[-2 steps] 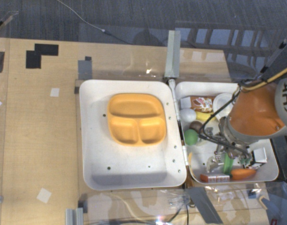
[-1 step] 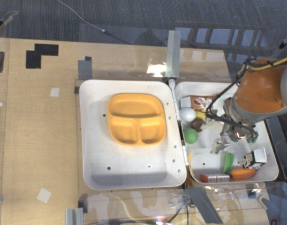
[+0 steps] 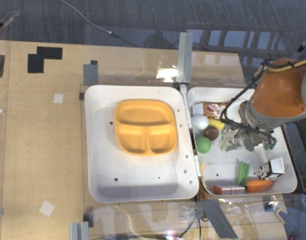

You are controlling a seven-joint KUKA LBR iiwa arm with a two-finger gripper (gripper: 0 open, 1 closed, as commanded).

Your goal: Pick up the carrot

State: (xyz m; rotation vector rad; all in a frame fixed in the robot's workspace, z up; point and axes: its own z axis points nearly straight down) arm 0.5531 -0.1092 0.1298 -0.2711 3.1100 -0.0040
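Your carrot [image 3: 259, 185] lies at the right bin's [image 3: 293, 181] front edge. Above it your arm [image 3: 280, 96] points down, its gripper [image 3: 245, 140] in mid-bin; its grip state can't be told.

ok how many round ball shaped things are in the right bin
3, clustered by the right bin's left wall: a white ball, a brown ball just right of it, and a green ball below. The arm may hide others.

You see a matt, wood-look desk [image 3: 38, 149] | both white bins [image 3: 100, 149] smooth plastic with a soft sheen | yellow divided tray [image 3: 145, 126] smooth, matt plastic | carrot [image 3: 259, 185] smooth, slightly glossy plastic | orange arm band [image 3: 279, 91] glossy | end effector [image 3: 247, 140] dull grey metal.
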